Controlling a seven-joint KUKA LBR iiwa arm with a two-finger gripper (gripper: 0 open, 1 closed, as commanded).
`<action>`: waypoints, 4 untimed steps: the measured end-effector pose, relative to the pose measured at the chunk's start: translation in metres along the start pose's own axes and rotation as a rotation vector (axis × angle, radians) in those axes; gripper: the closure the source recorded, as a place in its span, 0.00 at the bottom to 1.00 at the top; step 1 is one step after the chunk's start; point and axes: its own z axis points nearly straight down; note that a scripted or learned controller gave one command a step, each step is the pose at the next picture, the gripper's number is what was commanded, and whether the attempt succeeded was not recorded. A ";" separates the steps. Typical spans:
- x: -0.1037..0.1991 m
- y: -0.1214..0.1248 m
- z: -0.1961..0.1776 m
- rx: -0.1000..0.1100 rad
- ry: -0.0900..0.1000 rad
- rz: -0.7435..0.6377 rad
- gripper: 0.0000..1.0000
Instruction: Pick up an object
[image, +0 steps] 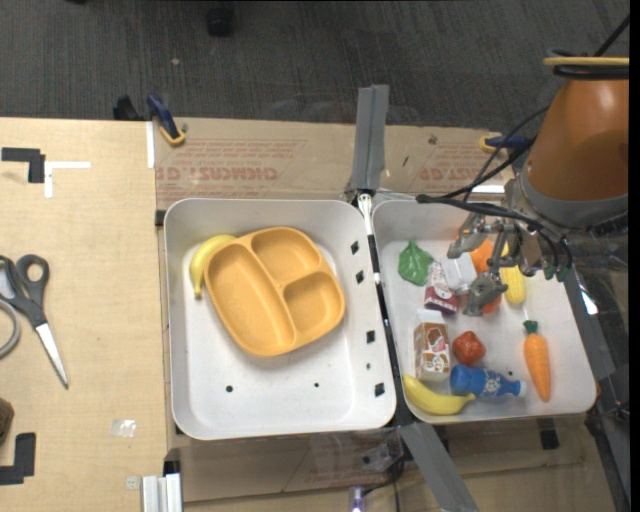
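My gripper (486, 286) is low over the back of the right bin (575, 400), under the arm's orange band (590, 130). Right around it lie a white piece (457, 270), an orange item (483, 254), a yellow item (515, 286) and a small maroon and white packet (440, 299). Something red shows just below the gripper. Nearer the front are a red tomato (468, 347), a brown carton (431, 349), a blue bottle (486, 381), a banana (436, 397) and a carrot (538, 363). A green item (415, 263) sits at the bin's back left.
The left bin (200, 400) holds a yellow divided plate (275, 288) with a banana (204, 262) tucked behind its left rim. Scissors (38, 310) lie on the bench at far left. A grey divider (370, 140) runs between the bins at the back.
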 end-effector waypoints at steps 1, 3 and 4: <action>-0.059 0.000 0.127 0.000 -0.005 0.053 0.00; -0.086 -0.013 0.126 0.001 -0.007 -0.200 0.00; -0.041 -0.062 0.127 0.001 -0.004 -0.176 0.00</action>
